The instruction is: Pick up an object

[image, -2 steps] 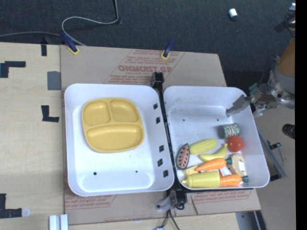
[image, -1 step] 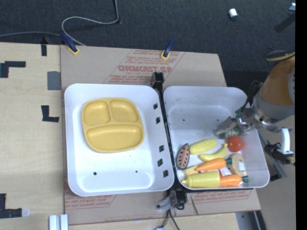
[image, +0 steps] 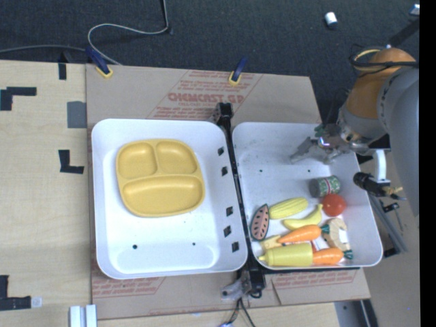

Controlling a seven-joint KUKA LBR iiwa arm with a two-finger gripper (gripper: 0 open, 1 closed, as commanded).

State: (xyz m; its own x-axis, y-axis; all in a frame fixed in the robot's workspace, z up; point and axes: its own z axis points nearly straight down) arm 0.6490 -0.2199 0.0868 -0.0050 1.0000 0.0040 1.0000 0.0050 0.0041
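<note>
Grey arm (image: 407,114), orange band (image: 373,80) above wrist, slim metallic two-finger gripper (image: 312,148)

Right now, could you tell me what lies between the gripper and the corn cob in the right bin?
In the camera view, bare white bin floor separates the gripper from the corn cob; the small green can sits just off that line.

Bench (image: 41,182), cardboard sheet (image: 197,94) on it, two white bins (image: 102,203) side by side

The grey arm (image: 402,107) reaches in from the right, its orange band (image: 371,80) above the wrist. Its gripper (image: 315,148) hangs over the right bin's far edge, fingers (image: 300,152) spread apart, nothing between them.
</note>
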